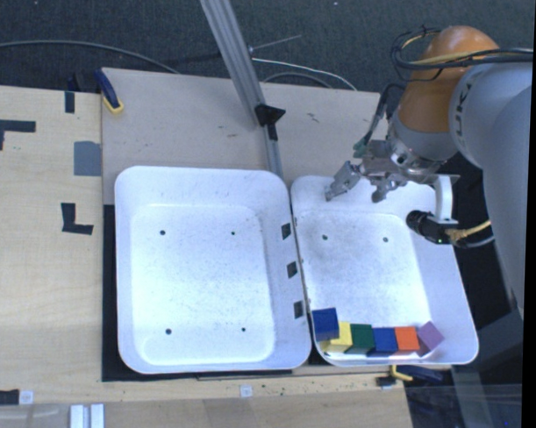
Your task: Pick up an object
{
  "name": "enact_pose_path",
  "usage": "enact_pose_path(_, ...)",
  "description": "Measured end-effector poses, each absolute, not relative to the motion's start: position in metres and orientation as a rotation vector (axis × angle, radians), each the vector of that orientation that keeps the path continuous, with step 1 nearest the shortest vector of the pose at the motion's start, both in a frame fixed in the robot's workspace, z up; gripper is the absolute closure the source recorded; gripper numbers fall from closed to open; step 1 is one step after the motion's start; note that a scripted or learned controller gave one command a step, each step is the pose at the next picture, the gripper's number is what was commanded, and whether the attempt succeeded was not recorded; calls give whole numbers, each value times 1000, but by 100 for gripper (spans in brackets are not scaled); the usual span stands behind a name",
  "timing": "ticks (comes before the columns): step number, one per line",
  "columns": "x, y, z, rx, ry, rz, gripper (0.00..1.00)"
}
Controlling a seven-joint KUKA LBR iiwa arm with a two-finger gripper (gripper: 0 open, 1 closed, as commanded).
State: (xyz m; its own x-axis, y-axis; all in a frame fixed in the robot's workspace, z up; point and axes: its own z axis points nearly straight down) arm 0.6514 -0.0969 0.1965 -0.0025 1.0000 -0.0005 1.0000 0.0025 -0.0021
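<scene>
Hovering over right bin [441,285] far rim, tool [359,191] spread wide, nothing betw fingers.

The arm [492,94] runs off the right edge, so its base is cut away, and the slanted metal pole [238,58] leaves through the top edge. Down in the right bin [442,259], the yellow block [340,342] sits half hidden under the blue block [325,322], and the green block [361,337] covers its side.
</scene>
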Motion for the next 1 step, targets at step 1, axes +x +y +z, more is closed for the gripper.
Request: enact_pose_path(1,609,0,191,-2208,-2227,2,0)
